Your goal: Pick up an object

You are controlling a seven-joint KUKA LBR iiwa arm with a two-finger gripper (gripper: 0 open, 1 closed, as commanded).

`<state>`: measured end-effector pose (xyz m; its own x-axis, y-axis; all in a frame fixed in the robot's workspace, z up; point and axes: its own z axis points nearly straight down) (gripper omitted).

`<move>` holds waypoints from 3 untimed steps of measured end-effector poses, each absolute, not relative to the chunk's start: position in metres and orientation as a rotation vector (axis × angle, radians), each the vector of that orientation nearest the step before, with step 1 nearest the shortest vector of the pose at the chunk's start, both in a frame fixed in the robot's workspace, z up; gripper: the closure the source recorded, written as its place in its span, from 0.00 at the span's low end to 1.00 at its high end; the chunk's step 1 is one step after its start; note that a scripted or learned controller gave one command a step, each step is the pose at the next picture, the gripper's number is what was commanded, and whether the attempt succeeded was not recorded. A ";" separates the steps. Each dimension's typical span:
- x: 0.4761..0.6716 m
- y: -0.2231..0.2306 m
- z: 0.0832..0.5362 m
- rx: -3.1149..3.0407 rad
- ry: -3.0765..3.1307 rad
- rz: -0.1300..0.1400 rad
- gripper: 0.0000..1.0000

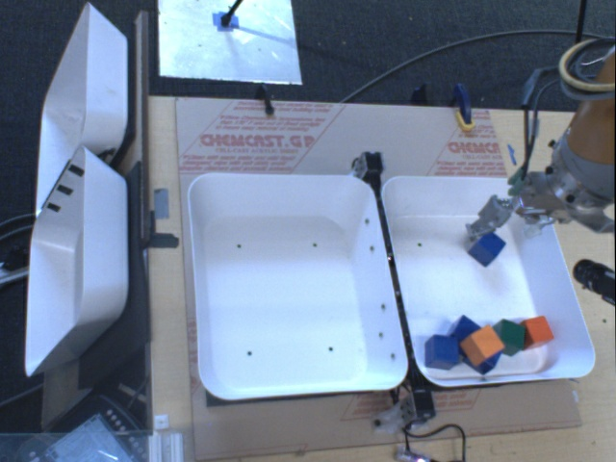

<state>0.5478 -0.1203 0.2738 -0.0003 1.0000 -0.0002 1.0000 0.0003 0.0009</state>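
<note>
Hand over the right bin, a blue cube just below its tip.

The hand (489, 217) reaches in from the right above the right bin (428, 258); whether it is apart or together I cannot tell. A blue cube (487, 248) sits directly under it, tilted with one corner pointing down-left; it has no clear long axis, and contact cannot be judged. Near the bin's front edge lie a cluster of blue cubes (445, 350), an orange cube (481, 345), a green cube (511, 336) and another orange one (537, 330), touching one another. The left bin (289, 287) lies beside it on the table (318, 133).
</note>
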 end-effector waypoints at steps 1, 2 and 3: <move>0.540 -0.182 0.181 2.231 2.219 -0.007 0.00; 0.566 -0.205 0.082 2.227 2.224 -0.006 0.00; 0.621 -0.214 0.087 2.219 2.221 0.002 0.00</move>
<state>0.6214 -0.2138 0.0871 -0.0011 1.0000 -0.0008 1.0000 0.0011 0.0025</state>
